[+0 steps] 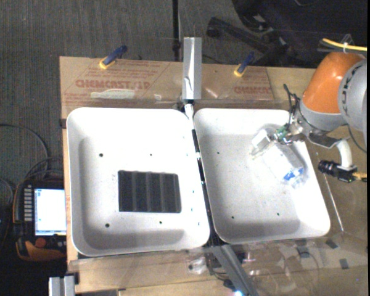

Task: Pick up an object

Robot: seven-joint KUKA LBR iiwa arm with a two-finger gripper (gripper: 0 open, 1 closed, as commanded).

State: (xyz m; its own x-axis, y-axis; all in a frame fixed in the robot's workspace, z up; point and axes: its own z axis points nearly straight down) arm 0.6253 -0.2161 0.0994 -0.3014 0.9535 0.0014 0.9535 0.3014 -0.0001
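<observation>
I see a black ribbed rectangular pad (148, 191) flat mid-floor in the left white bin (86, 134). Gripper (272, 137) over right bin (234, 227) back-right corner beside a clear plastic item (291, 168); grip state unclear. Cardboard-topped bench (129, 85), dark carpet (80, 17).

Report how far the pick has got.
Done: the arm has reached over the right bin, with the gripper at a clear plastic bottle. In hand: nothing visibly; the bottle lies on the bin floor. Left: grasp and lift. The dark ridged block sits untouched in the left bin.
</observation>
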